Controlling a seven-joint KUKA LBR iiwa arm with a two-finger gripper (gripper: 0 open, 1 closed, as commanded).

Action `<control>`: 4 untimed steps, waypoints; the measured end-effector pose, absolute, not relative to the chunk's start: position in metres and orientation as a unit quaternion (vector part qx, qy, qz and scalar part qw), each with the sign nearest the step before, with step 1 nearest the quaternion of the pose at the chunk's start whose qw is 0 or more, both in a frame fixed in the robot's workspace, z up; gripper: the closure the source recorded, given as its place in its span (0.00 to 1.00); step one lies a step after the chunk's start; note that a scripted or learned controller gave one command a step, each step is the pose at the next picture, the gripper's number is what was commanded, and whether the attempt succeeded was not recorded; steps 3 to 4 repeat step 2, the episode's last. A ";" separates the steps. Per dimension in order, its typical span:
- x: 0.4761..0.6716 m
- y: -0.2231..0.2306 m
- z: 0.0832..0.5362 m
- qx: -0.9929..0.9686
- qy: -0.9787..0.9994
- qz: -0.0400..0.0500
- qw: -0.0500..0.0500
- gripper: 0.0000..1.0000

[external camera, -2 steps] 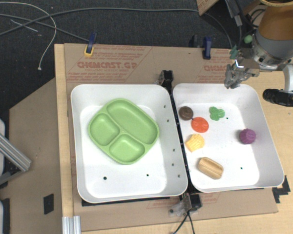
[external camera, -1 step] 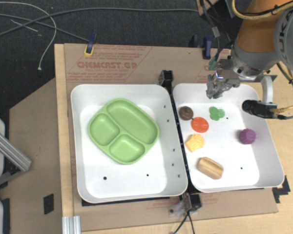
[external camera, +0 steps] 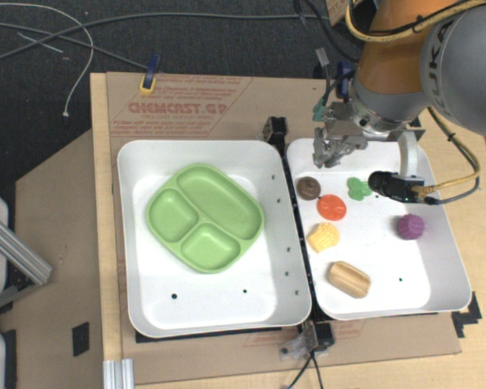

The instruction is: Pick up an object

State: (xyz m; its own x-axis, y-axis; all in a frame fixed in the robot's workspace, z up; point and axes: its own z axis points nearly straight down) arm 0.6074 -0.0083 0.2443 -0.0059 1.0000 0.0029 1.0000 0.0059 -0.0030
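The right bin holds several small toy foods: a brown round piece, an orange-red round piece, a green leafy piece, a yellow corn-like piece, a tan bread-like piece and a purple piece. My gripper hangs over the far left part of this bin, just above and behind the brown piece. Nothing shows between its fingers.
The left bin carries a green divided plate. A black clamp sits at the far end of the divider between the bins. Cables and a black connector hang by the green piece. Cardboard lies beneath.
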 end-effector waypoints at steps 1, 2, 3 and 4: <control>0.588 0.033 0.243 -0.706 -0.709 0.000 0.002 1.00; 0.561 0.083 0.222 -0.705 -0.709 0.001 0.003 1.00; 0.561 0.083 0.222 -0.705 -0.709 0.001 0.003 1.00; 0.561 0.083 0.222 -0.705 -0.709 0.001 0.003 1.00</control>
